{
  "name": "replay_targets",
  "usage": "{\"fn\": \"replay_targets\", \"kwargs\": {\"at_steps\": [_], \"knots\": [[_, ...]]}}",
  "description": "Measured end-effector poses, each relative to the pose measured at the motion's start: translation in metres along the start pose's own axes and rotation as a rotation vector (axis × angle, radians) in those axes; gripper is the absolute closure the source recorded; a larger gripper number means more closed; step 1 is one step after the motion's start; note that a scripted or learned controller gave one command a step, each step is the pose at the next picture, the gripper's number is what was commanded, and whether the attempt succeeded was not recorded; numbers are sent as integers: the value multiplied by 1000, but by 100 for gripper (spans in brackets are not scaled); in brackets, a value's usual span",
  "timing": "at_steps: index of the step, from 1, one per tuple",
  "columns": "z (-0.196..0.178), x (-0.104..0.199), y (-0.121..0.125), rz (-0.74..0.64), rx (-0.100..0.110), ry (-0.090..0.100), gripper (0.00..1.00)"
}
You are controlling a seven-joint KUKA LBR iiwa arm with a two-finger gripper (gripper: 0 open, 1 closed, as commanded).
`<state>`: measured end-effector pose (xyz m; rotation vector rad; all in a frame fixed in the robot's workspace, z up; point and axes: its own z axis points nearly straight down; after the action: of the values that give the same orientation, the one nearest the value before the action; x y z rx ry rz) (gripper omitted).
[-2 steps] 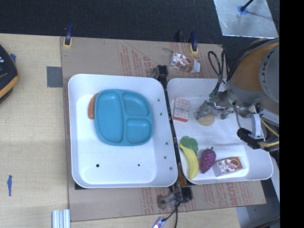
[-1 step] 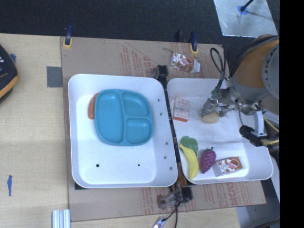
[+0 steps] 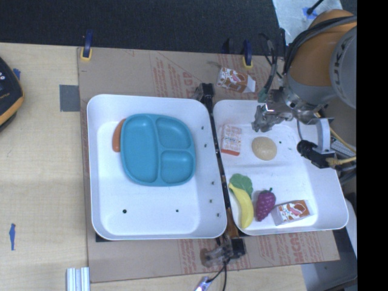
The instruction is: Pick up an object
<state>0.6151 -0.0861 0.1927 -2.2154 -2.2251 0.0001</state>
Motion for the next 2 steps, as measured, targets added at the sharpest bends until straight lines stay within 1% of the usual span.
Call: {"fn": "replay_targets", "kwargs": {"at_steps": [1, 2], "knots": [[1, 0, 0, 1, 2, 0, 0], [29, -54, -1, 3, 3, -1, 0]]}}
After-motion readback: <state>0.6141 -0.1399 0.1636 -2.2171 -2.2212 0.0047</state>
